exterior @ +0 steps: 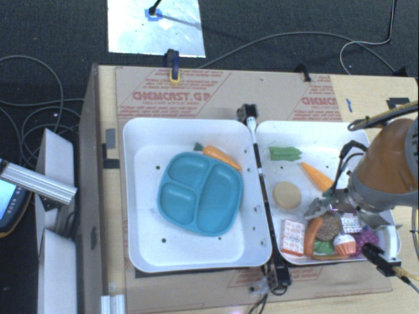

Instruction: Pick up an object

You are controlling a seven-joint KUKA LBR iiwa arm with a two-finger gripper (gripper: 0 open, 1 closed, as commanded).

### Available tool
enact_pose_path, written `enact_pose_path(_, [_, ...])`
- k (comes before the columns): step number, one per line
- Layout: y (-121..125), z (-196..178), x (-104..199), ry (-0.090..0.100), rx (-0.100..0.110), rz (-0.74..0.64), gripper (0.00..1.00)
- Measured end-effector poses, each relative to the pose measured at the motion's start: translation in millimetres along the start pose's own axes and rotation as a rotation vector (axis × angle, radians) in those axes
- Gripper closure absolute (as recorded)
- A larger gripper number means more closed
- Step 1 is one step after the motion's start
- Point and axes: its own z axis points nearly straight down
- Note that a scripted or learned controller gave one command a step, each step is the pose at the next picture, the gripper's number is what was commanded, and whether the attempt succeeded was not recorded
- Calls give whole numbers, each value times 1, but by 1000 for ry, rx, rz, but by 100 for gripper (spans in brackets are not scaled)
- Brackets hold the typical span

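Note:
The right bin (327,150) holds a pile of toy food. A green piece (285,153) lies at the back, an orange carrot (316,174) beside it and a round beige biscuit (287,194) in the middle. At the front lie a printed packet (292,233), a red sausage (312,235), a brown patty (329,228), a cupcake (344,244) and purple grapes (368,235). My gripper (329,207) hangs low over the sausage and patty, just right of the biscuit. The arm hides the bin's right side.
In the left bin (147,175) rests a blue divided plate (200,192), and a second carrot (221,156) lies at its far edge. A black ridge (260,182) separates the bins. Cables trail over the dark floor behind the bench.

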Motion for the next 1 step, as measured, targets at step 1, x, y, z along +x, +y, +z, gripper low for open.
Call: enact_pose_path(1, [41, -90, 84, 1, 0, -3, 100])
